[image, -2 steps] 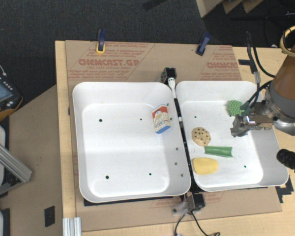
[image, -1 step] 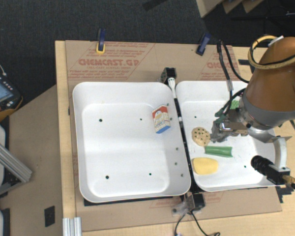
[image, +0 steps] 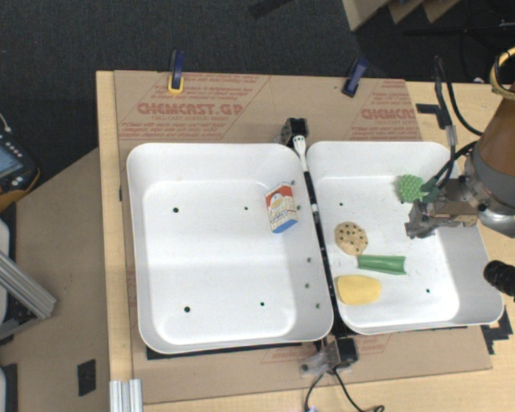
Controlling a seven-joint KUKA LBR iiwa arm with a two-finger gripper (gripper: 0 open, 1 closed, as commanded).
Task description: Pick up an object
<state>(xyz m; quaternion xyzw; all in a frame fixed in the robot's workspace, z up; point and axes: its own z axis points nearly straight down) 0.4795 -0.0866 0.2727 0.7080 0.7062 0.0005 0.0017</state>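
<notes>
In the right bin (image: 429, 307) lie a round cookie with dark chips (image: 351, 238), a green stick-shaped piece (image: 382, 264), a yellow lemon-like lump (image: 360, 289) and a green leafy piece (image: 409, 187) near the far right. A small white carton with red and blue print (image: 281, 208) lies in the left bin (image: 180, 316), close to its right wall. My gripper (image: 419, 223) hangs low over the right bin, just below the green leafy piece and right of the cookie. Nothing shows between its fingers.
The arm's grey wrist and orange band (image: 498, 157) cover the right bin's far right edge. A black divider strip (image: 313, 230) runs between the bins. Blue clamps (image: 176, 63) (image: 356, 75) hold the cardboard base at the back. Cables trail at the upper right.
</notes>
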